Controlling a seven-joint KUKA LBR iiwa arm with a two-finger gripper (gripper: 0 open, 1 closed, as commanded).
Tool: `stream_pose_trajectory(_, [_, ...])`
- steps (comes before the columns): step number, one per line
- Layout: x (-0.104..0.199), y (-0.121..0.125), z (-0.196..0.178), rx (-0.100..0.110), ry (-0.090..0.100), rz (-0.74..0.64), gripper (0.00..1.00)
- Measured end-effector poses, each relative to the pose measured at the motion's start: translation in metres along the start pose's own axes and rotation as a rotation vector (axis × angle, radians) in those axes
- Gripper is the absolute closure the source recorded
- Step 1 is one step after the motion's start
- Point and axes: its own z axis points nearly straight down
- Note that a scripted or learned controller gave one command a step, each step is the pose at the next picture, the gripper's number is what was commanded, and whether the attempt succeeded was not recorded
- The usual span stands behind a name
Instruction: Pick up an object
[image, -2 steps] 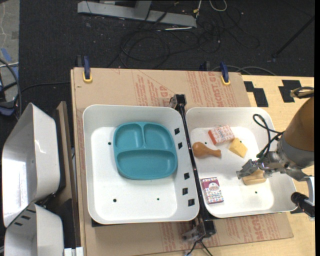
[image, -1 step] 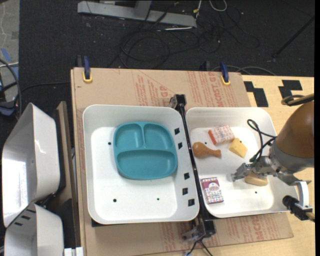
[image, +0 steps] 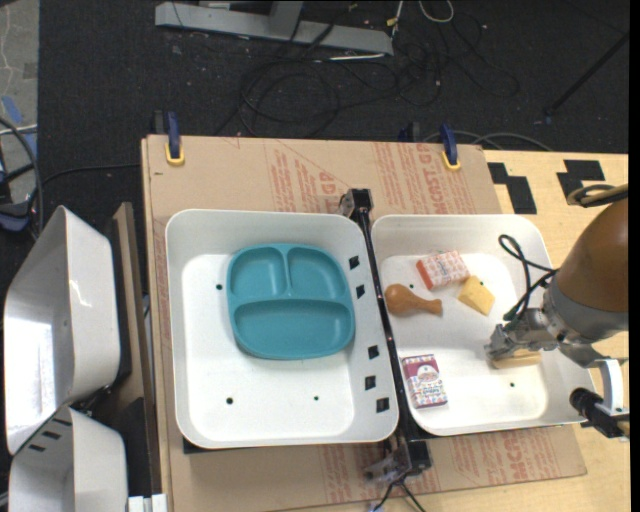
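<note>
two white bins sit side by side, and we take the black divider (image: 375, 300) between them as our landmark. left of the divider, the left bin (image: 190, 300) holds a teal sectioned plate (image: 291, 300), lying flat near the bin's middle. it looks rigid and wide, so we judge it a poor fit for a two-finger hold except at its raised rim.

just right of the divider, in the right bin (image: 480, 410), lies a brown drumstick-shaped toy (image: 411, 300). we judge it light and smooth, likely to roll, so its thin neck is the better hold. nearer the camera along the divider lies a small flat card box (image: 425, 380), which we judge light but too low to pinch unless taken across its narrow sides. farther from the divider sit a red-and-white packet (image: 443, 269), probably soft and crinkly, and a yellow wedge (image: 477, 296), seemingly stiff and blocky, the easiest to take across its flat faces.

farthest right from the divider, the gripper (image: 513, 346) sits low over the bin floor, apart from all four items. we see nothing between its fingers, and we cannot tell whether they are spread or closed. we judge the pick not yet made.
</note>
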Motion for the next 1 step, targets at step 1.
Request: stream_pose_trajectory(1, [0.0061, 0.0022, -0.0611, 0.009, 0.005, -0.005, 1.00])
